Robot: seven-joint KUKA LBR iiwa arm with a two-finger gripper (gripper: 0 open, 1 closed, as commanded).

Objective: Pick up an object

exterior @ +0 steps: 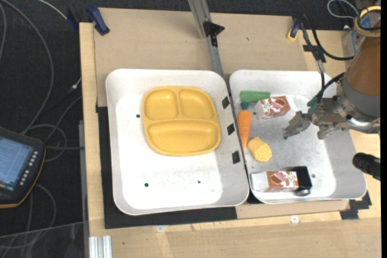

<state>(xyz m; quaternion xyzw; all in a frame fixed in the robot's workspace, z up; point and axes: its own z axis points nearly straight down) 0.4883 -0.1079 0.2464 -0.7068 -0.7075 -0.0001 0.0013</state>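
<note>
We see two white bins side by side on the bench [181, 33]. The left bin [121, 148] carries a yellow divided plate [180, 120], sitting toward the far half of that bin, roughly centred between its side walls. The right bin [341, 175] has the loose items. A green block [254, 96] lies near its far left corner. Just right of it sits a small carton with a red-and-white label [274, 107], against the far wall area. An orange carrot [243, 127] lies along the left wall, pointing near-to-far, its top end just below the green block. A yellow corn piece [260, 149] sits just beside the carrot's near end, toward the bin's middle. A second labelled carton [279, 180] lies flat along the near edge, with a black piece [302, 179] touching its right end. The arm [369, 75] comes in over the right edge of the right bin, orange band visible above the wrist. The gripper [297, 127] hangs over the middle of the right bin, right of the corn piece and just near-right of the far carton. We can make out its dark fingers [292, 129] pointing left and down, with nothing between them. We cannot tell whether they are apart or together at this angle, nor whether they touch the bin floor.
</note>
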